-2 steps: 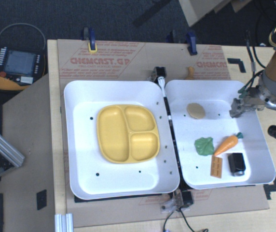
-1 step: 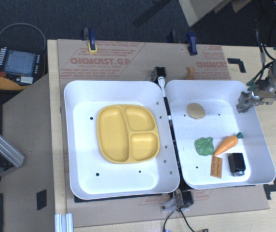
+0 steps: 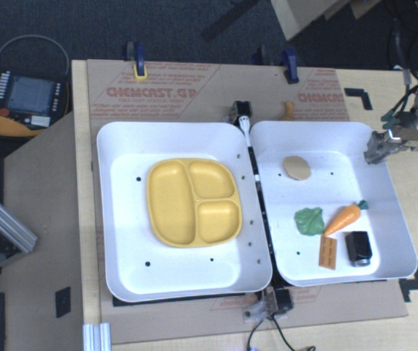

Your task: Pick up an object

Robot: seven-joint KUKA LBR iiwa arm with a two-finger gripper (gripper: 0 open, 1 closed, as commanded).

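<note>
Camera view shows the pincer [image 3: 379, 149] at the right bin's [image 3: 337, 139] far right edge, holding nothing, its grip too blurry to tell, while that bin holds five things, one carrot [image 3: 343, 219], leaf [image 3: 310, 221], cookie [image 3: 297, 168], brown bar [image 3: 327, 252] and black block [image 3: 359, 246], and the left bin [image 3: 121, 196] holds one yellow tray [image 3: 194, 200].

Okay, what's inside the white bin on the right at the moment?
Inside the right bin lie a tan round piece, a green leafy piece, a toy carrot, a brown cracker-like bar and a small black block. What lies beneath each is covered.
</note>
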